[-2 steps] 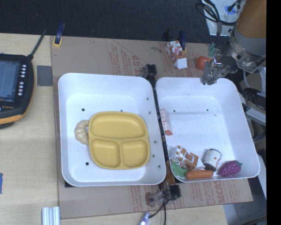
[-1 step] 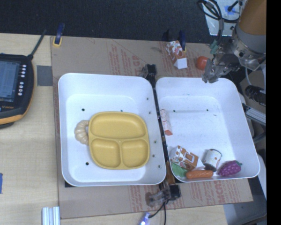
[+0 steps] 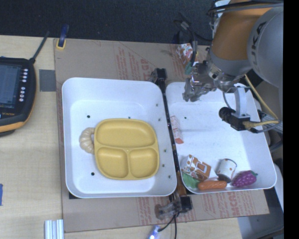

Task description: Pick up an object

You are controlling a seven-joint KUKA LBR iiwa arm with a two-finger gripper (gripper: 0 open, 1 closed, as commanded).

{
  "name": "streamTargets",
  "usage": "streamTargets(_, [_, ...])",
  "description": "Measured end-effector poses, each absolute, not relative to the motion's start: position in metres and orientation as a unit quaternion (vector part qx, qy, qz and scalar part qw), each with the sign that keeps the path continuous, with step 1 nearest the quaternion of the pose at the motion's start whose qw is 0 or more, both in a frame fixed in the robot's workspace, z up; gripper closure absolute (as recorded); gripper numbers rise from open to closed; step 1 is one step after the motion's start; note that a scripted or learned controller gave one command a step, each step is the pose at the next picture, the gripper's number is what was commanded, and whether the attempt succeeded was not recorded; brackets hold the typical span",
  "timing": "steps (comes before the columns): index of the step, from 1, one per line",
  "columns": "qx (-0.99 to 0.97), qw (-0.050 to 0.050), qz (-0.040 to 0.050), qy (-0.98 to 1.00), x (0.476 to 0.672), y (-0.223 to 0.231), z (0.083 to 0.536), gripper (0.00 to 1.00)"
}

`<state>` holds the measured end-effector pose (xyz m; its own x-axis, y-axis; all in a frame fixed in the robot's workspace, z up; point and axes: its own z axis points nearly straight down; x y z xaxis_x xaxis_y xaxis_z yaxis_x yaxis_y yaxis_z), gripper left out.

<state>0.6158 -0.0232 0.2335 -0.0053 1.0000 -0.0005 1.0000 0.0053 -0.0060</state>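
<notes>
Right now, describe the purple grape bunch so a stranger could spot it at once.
Look at the right-hand white bin, the one under the arm. Along its near edge lies a row of small things; the grape bunch is last, toward the right corner. It is the purple, knobbly one, beside a carrot and a small can.

**Arm over the far edge of the right bin**

Reaches in from the right of the camera view, grey upper link (image 3: 271, 39) highest, orange band (image 3: 236, 31) just above the wrist. Angles down and leftward toward the right bin (image 3: 261, 153). Ends in the gripper (image 3: 192, 94), hanging above the bin's far left corner, pointed downward. Carries dark cables looping over the wrist. Nothing visible between the fingertips.
</notes>
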Motion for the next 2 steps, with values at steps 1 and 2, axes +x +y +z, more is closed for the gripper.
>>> streamTargets(1, [-0.706,0.001,0.0029,-0.708,0.619,-0.1,0.181,1.0])
streamTargets(2, [-0.705,0.001,0.0033,-0.709,0.619,-0.1,0.192,1.0])
